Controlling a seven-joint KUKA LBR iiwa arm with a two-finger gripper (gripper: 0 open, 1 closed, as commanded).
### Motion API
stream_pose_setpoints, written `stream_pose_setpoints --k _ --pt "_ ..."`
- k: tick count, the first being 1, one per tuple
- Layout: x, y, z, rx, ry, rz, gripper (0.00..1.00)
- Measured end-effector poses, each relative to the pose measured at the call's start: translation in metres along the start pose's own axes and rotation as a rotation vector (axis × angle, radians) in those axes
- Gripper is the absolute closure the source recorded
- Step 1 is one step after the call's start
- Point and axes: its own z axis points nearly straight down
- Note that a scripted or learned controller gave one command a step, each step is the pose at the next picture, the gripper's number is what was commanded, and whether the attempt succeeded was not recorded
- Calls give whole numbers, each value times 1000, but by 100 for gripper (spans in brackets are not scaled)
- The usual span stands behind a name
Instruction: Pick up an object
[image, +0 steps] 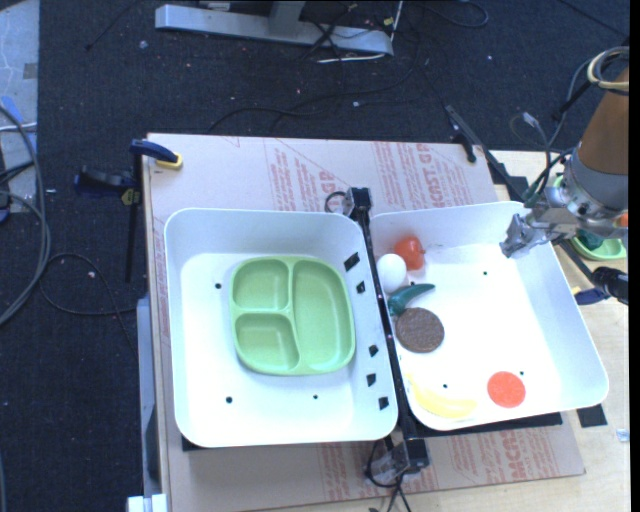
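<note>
Grey gripper (520, 240) hangs at the frame's right over the right bin's (560, 330) far rim, its grip unreadable from here, so I'd steer it toward the lone orange disc (506, 389) at lower right, well clear of neighbours.
</note>
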Motion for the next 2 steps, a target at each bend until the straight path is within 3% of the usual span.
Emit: stream_pose_setpoints --k 1,2 --pt "0 1 -46 1 0 0 100" --pt "55 2 -52 3 2 -4 100"
